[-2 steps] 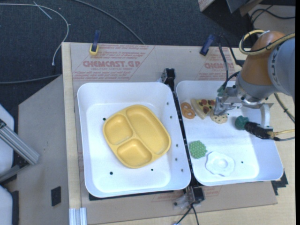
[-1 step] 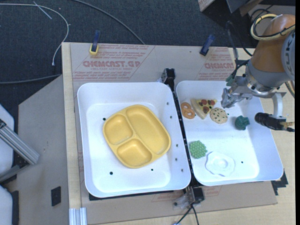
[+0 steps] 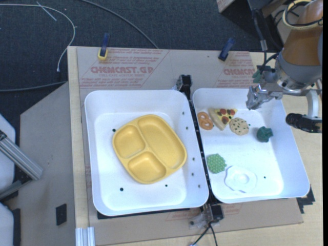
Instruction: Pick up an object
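Toys crowd the far half of the right bin (image 3: 292,152): a pretzel (image 3: 205,120), a pizza slice (image 3: 223,117) and a cookie (image 3: 239,126) lie in a tight row, the slice touching the cookie, with a dark green piece (image 3: 264,134) just beyond. The gripper (image 3: 254,102) hangs above the bin's far edge, near the pizza slice; whether its fingers are wide or narrow cannot be told, and nothing shows between them. A green bumpy toy (image 3: 216,162) and a white fried egg (image 3: 240,179) sit nearer. A yellow divided tray (image 3: 148,147) fills the left bin (image 3: 97,137).
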Robot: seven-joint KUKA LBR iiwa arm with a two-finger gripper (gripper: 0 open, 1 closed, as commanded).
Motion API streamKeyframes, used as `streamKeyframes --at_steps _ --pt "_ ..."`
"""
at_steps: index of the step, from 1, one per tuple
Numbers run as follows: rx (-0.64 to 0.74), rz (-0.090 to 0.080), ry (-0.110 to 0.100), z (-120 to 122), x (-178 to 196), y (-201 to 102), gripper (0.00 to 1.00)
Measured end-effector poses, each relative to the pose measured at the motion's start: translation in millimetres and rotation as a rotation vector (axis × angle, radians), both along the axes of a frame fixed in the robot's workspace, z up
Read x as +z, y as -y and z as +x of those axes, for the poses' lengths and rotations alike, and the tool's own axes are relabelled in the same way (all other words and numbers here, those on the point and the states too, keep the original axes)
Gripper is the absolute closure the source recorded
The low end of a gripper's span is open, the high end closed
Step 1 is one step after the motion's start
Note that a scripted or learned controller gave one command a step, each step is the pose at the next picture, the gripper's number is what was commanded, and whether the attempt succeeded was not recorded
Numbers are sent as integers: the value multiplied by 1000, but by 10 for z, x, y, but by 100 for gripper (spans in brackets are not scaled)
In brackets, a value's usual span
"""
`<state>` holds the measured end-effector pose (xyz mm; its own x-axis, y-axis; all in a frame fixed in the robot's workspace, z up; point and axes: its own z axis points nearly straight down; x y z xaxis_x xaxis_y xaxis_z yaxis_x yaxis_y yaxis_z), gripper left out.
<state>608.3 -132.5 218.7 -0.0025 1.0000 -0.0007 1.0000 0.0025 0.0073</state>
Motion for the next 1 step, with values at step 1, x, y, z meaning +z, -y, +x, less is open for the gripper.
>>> streamKeyframes --at_steps 1 --pt "-1 0 -1 14 452 -3 100"
